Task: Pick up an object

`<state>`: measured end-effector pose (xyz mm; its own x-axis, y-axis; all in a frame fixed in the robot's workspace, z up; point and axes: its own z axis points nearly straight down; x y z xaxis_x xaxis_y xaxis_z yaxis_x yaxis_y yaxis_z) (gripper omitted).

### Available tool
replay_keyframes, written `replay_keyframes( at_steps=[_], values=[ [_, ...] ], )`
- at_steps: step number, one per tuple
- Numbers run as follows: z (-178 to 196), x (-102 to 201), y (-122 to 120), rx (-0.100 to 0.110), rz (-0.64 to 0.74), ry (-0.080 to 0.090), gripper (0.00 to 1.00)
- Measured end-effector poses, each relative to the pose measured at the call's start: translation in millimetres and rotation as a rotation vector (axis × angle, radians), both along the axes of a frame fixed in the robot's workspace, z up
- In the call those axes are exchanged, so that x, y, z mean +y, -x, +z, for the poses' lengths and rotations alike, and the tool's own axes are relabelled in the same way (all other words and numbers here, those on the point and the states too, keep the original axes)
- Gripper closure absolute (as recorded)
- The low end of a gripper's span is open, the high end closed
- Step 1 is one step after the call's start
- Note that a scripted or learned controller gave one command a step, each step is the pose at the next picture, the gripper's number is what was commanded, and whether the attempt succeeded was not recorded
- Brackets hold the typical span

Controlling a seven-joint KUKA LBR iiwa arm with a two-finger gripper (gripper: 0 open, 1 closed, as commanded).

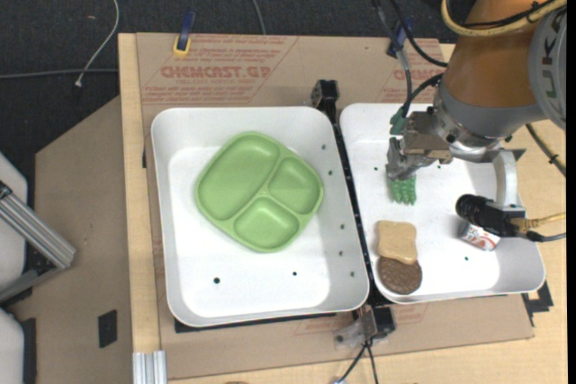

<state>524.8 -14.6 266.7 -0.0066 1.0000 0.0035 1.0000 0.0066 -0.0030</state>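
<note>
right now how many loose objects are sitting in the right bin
3 in sight: a green object under the gripper, a tan slice on a brown disc near the front edge, and a small red-and-white item to the right. The arm may hide more.

The arm (504,58) reaches in over the right bin (513,279), wrist bent down, gripper (402,171) low near the bin's left wall.

One fixed camera sat above my bench, looked down at a slant, far enough to take in both white bins (180,283) side by side, my arm (504,40) entering from its right.
</note>
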Motion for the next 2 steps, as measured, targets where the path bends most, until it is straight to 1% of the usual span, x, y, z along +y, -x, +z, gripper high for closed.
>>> replay_keyframes(
  at_steps=[2],
  values=[
    [-47,92,-9,0.003,-0.003,0.002,1.00]
  ],
)
